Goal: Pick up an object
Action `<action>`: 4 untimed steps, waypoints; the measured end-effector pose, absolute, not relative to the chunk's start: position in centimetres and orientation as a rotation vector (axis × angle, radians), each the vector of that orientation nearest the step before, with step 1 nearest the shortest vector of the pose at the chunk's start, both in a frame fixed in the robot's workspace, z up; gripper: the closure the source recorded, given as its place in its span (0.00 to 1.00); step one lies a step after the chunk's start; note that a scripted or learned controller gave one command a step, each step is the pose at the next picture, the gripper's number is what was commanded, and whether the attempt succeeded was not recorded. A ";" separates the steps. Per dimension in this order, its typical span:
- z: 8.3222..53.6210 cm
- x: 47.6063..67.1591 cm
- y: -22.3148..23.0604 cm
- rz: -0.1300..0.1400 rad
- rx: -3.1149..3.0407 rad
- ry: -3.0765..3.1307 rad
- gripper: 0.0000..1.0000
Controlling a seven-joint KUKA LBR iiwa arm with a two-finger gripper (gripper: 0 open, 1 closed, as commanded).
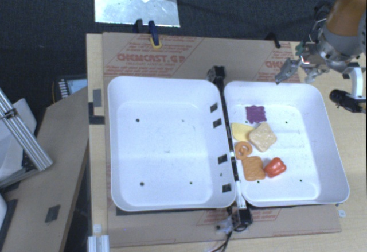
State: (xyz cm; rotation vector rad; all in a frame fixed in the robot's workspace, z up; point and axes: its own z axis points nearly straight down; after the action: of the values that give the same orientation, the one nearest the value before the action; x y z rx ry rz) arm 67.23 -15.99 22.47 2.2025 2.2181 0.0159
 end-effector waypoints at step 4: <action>51.4 58.5 4.3 0.000 2.211 2.236 1.00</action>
State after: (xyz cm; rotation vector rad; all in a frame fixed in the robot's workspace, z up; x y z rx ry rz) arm 58.46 4.30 51.45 2.2105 2.2365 0.0003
